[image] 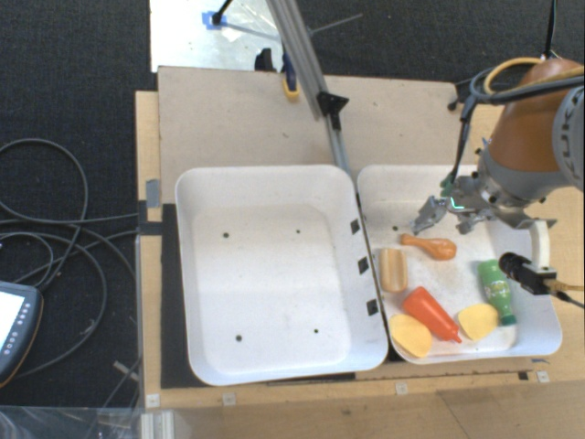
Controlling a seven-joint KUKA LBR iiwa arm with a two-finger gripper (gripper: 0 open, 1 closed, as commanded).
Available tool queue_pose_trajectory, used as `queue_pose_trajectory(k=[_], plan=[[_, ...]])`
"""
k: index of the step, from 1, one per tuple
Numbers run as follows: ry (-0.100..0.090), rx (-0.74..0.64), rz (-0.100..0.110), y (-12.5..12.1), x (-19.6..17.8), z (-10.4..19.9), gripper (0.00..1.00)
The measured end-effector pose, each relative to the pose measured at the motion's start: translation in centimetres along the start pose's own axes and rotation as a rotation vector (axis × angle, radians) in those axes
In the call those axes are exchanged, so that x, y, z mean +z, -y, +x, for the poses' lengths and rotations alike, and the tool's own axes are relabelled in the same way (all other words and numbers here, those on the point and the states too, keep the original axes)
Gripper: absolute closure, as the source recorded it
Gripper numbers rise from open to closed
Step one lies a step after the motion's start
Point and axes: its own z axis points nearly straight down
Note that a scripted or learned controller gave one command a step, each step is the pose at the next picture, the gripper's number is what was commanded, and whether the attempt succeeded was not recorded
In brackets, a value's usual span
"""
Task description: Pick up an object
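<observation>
My gripper point(448, 219) hangs over the back of the right bin point(393, 190), open, with nothing between its fingers. Just in front of it lies an orange-brown drumstick point(430, 246). A tan bread roll point(392, 269) rests by the bin's left wall. An orange-red carrot point(431, 313) lies slanted near the front, between two yellow pieces, one at the front left point(411, 336) and one to the right point(477, 320). A green bottle point(496, 290) lies along the right side.
The left bin point(265, 273) sits beside the right one, their walls meeting at the middle. A grey pole point(302, 48) slants down from the back to the bins' shared corner. Cables lie on the floor at the left.
</observation>
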Motion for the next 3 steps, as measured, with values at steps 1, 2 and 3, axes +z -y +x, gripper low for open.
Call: queue_pose_trajectory(k=[1, 2, 3], plan=[[0.001, 0.002, -0.004, -0.1, -0.2, 0.0, 0.00], [0.001, 0.004, 0.001, -0.1, 6.1, -0.1, 0.00], [0.002, 0.004, -0.009, -0.3, 9.8, -0.1, 0.00]])
